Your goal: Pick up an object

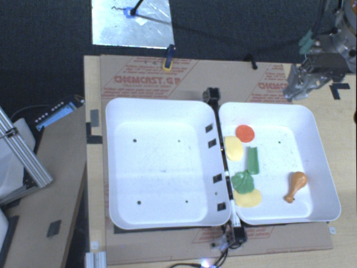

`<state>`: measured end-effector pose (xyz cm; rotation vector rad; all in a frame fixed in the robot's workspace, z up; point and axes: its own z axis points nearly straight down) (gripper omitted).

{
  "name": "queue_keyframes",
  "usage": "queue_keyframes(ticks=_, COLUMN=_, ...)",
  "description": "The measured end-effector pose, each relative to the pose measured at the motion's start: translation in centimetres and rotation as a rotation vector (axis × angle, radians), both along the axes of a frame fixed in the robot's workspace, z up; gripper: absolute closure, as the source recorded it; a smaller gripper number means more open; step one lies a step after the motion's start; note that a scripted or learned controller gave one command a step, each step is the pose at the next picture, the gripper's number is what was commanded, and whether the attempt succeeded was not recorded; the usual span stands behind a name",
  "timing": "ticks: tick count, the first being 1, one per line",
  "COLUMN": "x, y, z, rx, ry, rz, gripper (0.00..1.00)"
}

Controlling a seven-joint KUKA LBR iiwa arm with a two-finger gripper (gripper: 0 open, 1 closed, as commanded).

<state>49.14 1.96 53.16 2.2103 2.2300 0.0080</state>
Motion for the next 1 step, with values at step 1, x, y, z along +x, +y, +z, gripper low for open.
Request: queue_keyframes(ticks=1, x=11.51, y=-4.09, z=0.35, rx=-0.005, ry=-0.003, rz=-0.010, gripper=1.00)
